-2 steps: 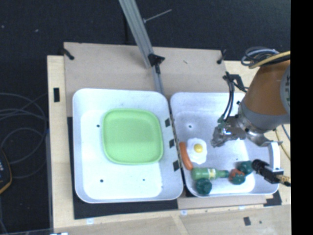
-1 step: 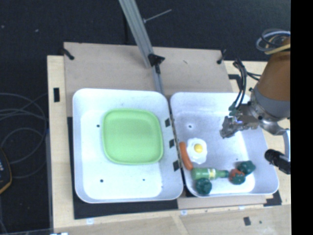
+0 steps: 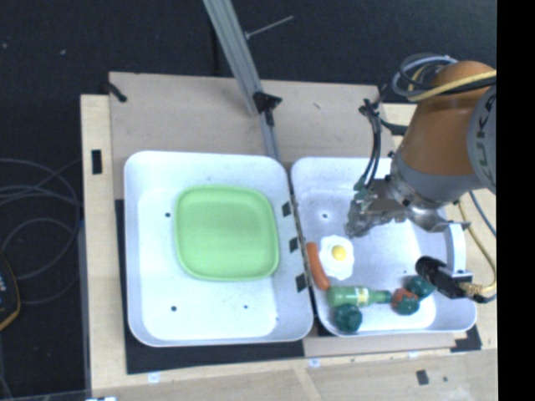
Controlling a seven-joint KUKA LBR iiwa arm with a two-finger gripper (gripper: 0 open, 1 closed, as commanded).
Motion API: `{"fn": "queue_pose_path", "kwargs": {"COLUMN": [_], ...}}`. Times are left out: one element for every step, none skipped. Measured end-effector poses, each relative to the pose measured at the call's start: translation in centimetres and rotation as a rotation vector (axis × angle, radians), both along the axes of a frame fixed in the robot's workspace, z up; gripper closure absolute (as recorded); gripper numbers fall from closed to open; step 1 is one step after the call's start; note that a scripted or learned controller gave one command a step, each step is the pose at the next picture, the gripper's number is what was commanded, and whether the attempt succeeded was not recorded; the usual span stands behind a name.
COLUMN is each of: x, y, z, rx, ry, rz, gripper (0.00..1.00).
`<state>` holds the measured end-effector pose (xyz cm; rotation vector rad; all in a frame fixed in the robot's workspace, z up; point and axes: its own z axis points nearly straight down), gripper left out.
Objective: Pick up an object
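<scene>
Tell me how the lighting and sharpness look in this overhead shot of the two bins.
Camera view: even, fairly bright light; the white left bin and right bin look slightly washed out, with soft shadows. The green plate has blurry edges, and the fried egg and the small toys at the right bin's near edge lack fine detail. The hand is dark, its fingers hard to make out.
</scene>
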<state>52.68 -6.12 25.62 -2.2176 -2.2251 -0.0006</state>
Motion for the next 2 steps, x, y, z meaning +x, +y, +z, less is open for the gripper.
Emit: {"fn": "queue_pose_path", "kwargs": {"x": [0.8, 1.7], "y": [5.3, 10.6], "z": [-1.3, -2.3], "rx": [0.000, 0.000], "ry": [0.000, 0.001], "rz": [0.001, 0.000], "gripper": [1.00, 1.00]}}
